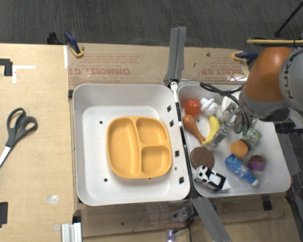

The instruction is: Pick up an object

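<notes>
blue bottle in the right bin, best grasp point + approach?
Judging by its pose, grip the blue bottle across the middle of its body, coming straight down from above. It lies flat on its side, slanting from upper left to lower right, so close across the narrow width, not along its length. The orange ball and purple item sit close on its upper side, so stay mid-body.

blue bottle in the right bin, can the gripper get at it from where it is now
Probably yes. The blue bottle lies flat and uncovered near the bin's front, below the gripper. The orange ball and purple item crowd its upper side.
</notes>
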You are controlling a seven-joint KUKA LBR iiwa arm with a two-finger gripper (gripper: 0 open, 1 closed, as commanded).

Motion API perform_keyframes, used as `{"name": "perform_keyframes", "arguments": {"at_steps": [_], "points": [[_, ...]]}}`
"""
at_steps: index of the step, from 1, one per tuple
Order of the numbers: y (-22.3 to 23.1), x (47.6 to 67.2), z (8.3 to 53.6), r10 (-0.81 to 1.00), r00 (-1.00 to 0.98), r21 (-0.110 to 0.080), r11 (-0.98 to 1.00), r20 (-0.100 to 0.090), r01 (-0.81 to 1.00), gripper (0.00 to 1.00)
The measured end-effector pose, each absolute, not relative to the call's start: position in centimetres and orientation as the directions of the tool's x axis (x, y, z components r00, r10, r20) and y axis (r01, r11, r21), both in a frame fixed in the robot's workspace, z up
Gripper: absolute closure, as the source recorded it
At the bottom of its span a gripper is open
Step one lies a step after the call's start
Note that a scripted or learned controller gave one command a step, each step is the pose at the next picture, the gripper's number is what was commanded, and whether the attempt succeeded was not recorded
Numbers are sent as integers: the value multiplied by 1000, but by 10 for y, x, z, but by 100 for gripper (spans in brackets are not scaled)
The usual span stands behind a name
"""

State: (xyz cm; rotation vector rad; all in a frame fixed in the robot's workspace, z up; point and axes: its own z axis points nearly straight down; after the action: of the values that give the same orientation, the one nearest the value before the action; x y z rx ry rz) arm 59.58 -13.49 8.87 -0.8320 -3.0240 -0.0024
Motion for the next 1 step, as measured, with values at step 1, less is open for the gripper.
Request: {"name": "perform_keyframes", "arguments": {"at_steps": [1], "points": [[-135, 597, 96, 509, -861, -2, 861, 4, 509, 100]]}}
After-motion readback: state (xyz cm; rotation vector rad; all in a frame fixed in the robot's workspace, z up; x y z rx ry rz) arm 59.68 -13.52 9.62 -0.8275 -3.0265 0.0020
